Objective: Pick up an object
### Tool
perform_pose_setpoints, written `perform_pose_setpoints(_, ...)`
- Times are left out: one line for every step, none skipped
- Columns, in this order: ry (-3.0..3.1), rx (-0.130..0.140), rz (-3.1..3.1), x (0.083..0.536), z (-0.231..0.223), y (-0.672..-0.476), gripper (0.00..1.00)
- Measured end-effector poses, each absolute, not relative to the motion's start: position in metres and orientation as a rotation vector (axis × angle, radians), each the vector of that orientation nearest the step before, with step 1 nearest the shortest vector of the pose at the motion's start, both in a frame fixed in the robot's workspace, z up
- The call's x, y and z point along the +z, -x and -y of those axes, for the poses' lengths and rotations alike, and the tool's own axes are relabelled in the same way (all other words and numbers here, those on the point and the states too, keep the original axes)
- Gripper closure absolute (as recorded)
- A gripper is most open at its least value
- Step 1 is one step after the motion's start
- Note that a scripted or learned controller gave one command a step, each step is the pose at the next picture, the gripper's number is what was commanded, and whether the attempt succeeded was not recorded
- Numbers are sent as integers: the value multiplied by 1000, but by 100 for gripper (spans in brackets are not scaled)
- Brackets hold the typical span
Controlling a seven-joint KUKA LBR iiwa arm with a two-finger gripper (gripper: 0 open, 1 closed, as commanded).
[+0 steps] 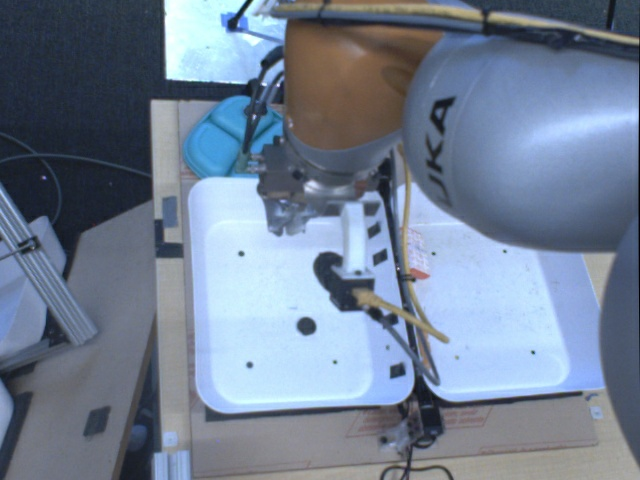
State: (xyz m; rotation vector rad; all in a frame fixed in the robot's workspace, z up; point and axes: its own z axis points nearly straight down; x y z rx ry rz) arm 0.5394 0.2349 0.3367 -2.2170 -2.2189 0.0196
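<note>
Bins (230, 368): you have two, white.
Gripper (285, 218): one; its grip, you cannot tell.
Black disc (305, 325): one, in the bin under it.

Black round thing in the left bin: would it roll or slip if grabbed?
The black round thing looks small, so probably light. It seems flat, so it may slide on the smooth white bin rather than roll.

Small black round piece (306, 326) lies flat on the left bin's (215, 298) floor, slightly front of centre and clear of every wall; a teal-blue rounded plastic thing (215, 140) sits just past that bin's far left corner.
</note>
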Motion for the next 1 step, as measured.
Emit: perform_pose_setpoints(2229,-19,2223,453,-192,-556,100)
